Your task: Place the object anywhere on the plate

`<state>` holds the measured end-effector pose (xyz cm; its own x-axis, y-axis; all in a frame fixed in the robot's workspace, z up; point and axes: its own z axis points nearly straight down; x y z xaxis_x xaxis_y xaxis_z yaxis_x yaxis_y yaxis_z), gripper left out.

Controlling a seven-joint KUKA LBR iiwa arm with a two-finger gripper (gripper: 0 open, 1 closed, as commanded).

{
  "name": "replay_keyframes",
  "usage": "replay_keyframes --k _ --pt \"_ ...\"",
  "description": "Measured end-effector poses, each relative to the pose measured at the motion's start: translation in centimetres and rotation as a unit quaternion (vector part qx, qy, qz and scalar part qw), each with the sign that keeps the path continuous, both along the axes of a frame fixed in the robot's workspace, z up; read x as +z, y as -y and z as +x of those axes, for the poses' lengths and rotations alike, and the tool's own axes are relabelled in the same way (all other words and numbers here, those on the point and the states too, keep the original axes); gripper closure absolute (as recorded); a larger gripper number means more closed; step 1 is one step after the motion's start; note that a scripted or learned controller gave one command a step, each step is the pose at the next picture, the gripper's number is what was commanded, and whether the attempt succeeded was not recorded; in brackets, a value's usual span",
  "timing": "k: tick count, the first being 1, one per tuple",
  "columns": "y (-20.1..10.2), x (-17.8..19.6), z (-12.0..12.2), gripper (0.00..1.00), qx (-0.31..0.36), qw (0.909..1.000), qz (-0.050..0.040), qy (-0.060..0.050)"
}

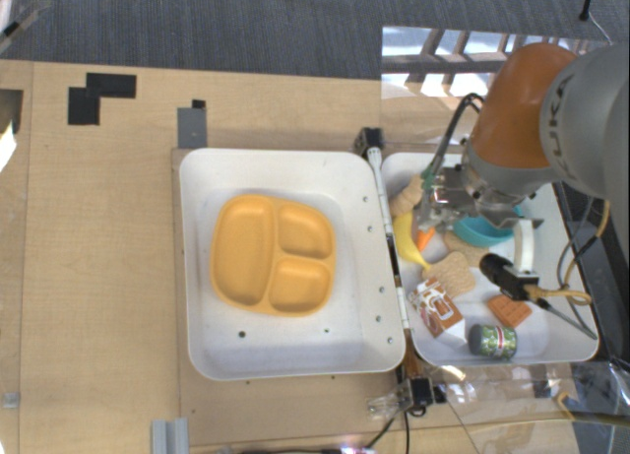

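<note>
Camera view: jaws (430, 218), state unclear, hang over the right bin's (581, 344) clutter, well apart from the yellow plate (273, 254).

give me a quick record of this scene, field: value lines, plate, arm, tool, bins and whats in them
plate: yellow-orange plastic divided plate, three compartments, nothing on it
left bin: shallow white bin, holds the plate
right bin: shallow white bin, cluttered
right bin items: yellow banana, teal bowl, round tan cracker, red and white packet, small green can
arm: grey with orange band, over the right bin
tool: low among the items, grasp unclear
task state: not yet done
</note>
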<state>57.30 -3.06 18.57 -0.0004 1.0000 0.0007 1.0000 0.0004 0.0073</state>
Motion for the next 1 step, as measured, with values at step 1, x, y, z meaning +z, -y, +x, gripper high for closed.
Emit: replay_keyframes --k 1 --pt "-10.43 3.79 2.89 1.00 0.031 0.9995 0.0026 0.000"
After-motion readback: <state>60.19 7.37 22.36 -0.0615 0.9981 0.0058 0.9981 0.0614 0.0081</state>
